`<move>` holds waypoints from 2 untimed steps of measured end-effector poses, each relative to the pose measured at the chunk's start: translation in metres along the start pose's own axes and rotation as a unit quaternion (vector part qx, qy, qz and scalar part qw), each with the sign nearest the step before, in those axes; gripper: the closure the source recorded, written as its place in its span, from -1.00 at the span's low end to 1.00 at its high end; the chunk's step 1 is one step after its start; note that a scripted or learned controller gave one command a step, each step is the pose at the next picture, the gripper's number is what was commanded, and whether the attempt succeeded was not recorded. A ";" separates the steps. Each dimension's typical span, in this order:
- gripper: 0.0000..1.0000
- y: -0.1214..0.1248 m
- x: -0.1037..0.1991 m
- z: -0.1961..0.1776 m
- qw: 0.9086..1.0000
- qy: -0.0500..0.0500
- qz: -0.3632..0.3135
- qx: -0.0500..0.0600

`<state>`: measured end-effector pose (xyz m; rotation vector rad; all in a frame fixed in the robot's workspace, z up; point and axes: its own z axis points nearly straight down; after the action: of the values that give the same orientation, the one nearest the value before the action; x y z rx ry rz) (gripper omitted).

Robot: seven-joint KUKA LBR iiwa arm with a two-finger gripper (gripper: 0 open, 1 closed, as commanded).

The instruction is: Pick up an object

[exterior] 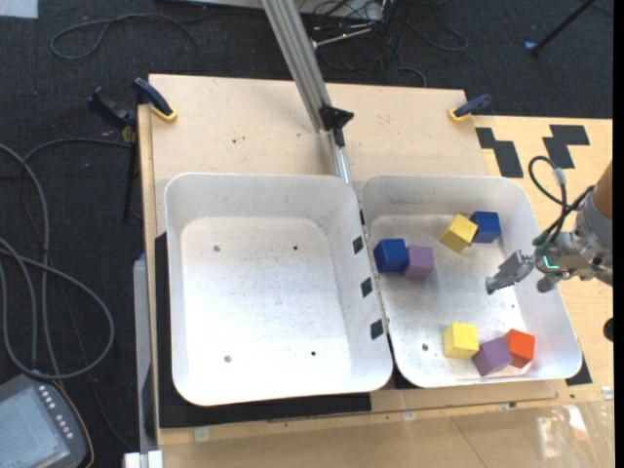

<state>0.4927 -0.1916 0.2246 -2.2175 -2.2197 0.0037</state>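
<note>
Several small blocks lie in the right bin (419,195). A blue block (391,254) touches a purple block (419,261) near the bin's left wall. A yellow block (458,233) and a blue block (485,225) sit together toward the back. At the front, a yellow block (461,339), a purple block (491,355) and an orange block (521,346) cluster. My gripper (527,272) hangs over the right side of this bin, open, with nothing between its fingers. It is apart from every block.
The left bin (195,203) shares a wall with the right bin. A slanted metal pole (297,52) crosses the bench's back. Clamps (156,100) sit at the bench's back corners. Cables trail from the wrist at the right edge.
</note>
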 end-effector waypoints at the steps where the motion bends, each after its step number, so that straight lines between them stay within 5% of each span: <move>1: -1.00 0.001 0.000 -0.002 1.000 -0.001 0.000 -0.002; 2: -1.00 0.001 -0.008 0.057 1.000 0.000 0.002 0.001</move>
<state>0.4936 -0.1998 0.1677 -2.2203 -2.2156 0.0046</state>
